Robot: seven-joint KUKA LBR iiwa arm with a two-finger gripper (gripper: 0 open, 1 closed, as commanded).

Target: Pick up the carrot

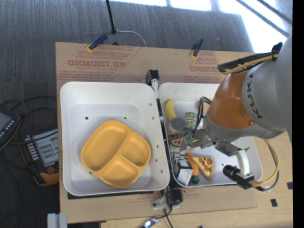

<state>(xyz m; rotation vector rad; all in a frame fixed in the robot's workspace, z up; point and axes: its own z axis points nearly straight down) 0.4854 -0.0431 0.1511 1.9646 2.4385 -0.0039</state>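
Arm reaches in from the right; orange band and grey body cover much of the right bin point(254, 172). Claw point(194, 140) sits low over that bin's left half, among the toys. Cannot tell how the claw stands; the view is too cluttered there.

Carrot point(193, 164): small orange stick with a green end, lying in the near-left part of the right bin, just near of the claw and just left of the pizza slice point(205, 166). It lies on the bin floor, not in the claw.

Other items in the right bin: banana point(170, 109) at the far left, a green-labelled can point(190, 119) beside it, and a watermelon slice point(177, 139) left of the claw.

Left bin point(71, 127) holds a yellow divided plate point(116, 152), three compartments.

Both bins sit on a brown-board worktop point(95, 61).
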